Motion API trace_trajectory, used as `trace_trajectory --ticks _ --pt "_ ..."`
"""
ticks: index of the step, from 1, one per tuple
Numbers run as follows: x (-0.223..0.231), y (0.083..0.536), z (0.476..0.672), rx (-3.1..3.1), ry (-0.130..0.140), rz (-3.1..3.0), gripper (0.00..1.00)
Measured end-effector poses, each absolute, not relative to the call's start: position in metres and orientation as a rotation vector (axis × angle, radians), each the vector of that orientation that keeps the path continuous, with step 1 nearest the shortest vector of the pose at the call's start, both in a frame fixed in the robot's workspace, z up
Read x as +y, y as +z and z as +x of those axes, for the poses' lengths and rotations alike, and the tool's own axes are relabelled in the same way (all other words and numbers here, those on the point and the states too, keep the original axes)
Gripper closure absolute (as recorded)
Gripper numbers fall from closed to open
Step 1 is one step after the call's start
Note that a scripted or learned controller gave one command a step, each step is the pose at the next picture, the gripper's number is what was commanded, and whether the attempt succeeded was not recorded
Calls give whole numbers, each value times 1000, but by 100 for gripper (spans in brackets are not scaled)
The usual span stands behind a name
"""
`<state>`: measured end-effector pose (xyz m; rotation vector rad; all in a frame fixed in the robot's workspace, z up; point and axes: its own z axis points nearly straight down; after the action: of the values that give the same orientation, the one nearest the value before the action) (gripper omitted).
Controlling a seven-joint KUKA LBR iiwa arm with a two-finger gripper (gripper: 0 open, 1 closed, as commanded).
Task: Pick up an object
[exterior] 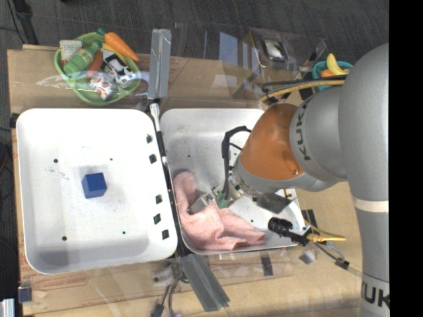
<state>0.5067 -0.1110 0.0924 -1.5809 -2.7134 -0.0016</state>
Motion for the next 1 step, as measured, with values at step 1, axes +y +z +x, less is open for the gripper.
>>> trace_trajectory --ticks 1 --pt "-110 102 508 -2716 -3 -1576 100"
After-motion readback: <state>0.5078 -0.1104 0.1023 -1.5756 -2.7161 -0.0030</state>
